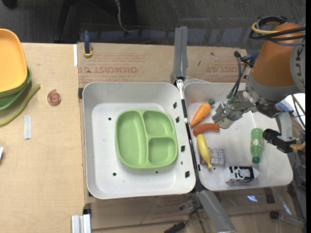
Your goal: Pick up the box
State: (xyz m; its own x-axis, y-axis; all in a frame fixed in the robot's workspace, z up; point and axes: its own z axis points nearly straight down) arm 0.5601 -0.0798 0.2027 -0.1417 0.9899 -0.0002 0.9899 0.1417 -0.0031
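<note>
Two shallow white bins side by side on the bench. In the left bin (pixel 97 178), a green divided plate (pixel 146 139) with three compartments, lying flat near the middle, nothing in its compartments. In the right bin (pixel 282 176), several small things: a toy carrot (pixel 201 112) near the far left corner, a red sausage-like piece (pixel 206 128) just beneath it, a yellow banana (pixel 204 151) along the left wall, and touching the banana's right side a small speckled packet (pixel 217 156), print too small to read. Toward the near edge, the box (pixel 241 174), black and white, lying flat, well apart from the gripper; its lettering illegible. Near the right wall, a green bottle (pixel 256 144), label unreadable.

Hanging over the far middle of the right bin, the gripper (pixel 224 116), close beside the carrot and the red piece; nothing seen between its parts, and whether clenched or released cannot be told.

Behind the bins, cardboard (pixel 126 64) printed with red letters seen upside down, apparently "CHEMCAST". At the bench's far left corner, stacked orange and green plates (pixel 12 76).
</note>
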